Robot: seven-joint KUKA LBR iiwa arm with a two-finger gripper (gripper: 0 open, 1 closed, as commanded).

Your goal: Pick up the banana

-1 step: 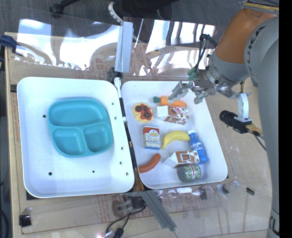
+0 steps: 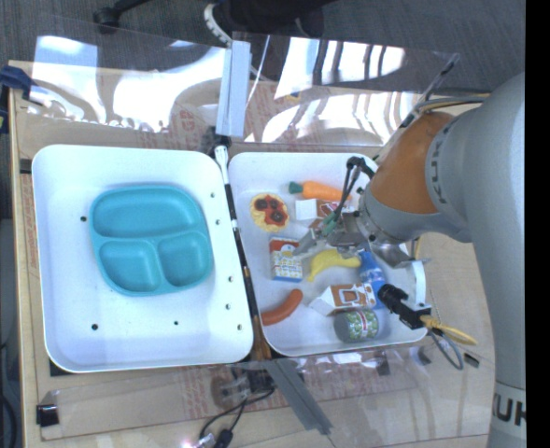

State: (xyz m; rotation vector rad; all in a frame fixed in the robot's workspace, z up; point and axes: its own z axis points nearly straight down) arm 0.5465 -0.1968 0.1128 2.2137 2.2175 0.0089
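Observation:
The yellow banana [image 2: 334, 263] lies in the middle of the right bin [image 2: 256, 171], curved, between a small printed box and a blue bottle. My gripper [image 2: 317, 242] hangs just above and to the left of the banana's upper end, reaching in from the big grey wrist with the orange band [image 2: 411, 174]. The wrist hides part of the bin's right side. Nothing shows as lifted off the bin floor.
Around the banana lie an orange carrot [image 2: 317, 190], a pizza toy [image 2: 272, 210], a printed box [image 2: 287, 259], a sausage [image 2: 282, 307], a carton [image 2: 353, 296], a green can [image 2: 357, 325] and a blue bottle [image 2: 372, 271]. The left bin [image 2: 60, 315] holds a blue divided tray [image 2: 151, 238].

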